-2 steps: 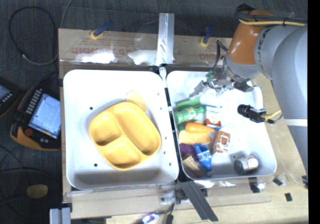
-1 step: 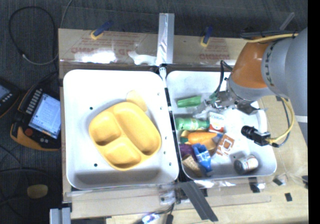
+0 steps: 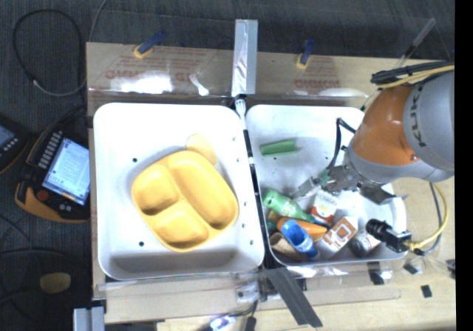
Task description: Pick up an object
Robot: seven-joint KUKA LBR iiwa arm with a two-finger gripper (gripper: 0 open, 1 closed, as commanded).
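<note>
1. Layout. The table (image 3: 347,74) carries two bins side by side: the left shallow white bin (image 3: 111,174) and the right shallow white bin (image 3: 310,126).

2. Left bin. A yellow three-compartment plastic tray (image 3: 185,200) lies at the centre, set at a diagonal. A pale cream item (image 3: 201,146) touches its rim at 12 o'clock; its type cannot be identified.

3. Right bin.
- A green cylindrical stick (image 3: 278,148) lies alone at 11 o'clock, well apart from the other items.
- The remaining items form a cluster from 7 o'clock to 5 o'clock along the near wall.
- A green plastic bottle (image 3: 284,206) lies on its side at 8 o'clock.
- A blue plastic container (image 3: 299,237) lies at 7 o'clock, touching an orange item (image 3: 314,227) just beside it.
- A small orange-and-white carton (image 3: 340,233) sits at 6 o'clock.
- A white item with a red label (image 3: 325,211) lies just above the carton.

4. Arm. The grey arm (image 3: 436,123) enters from 3 o'clock. Its orange band (image 3: 384,137) is over the right half of the right bin.

5. End effector. The end effector (image 3: 327,183) is near the bin centre, directly above the cluster and next to the white item with a red label. Its state, released or clenched, cannot be determined from this view. No item is visibly grasped.
</note>
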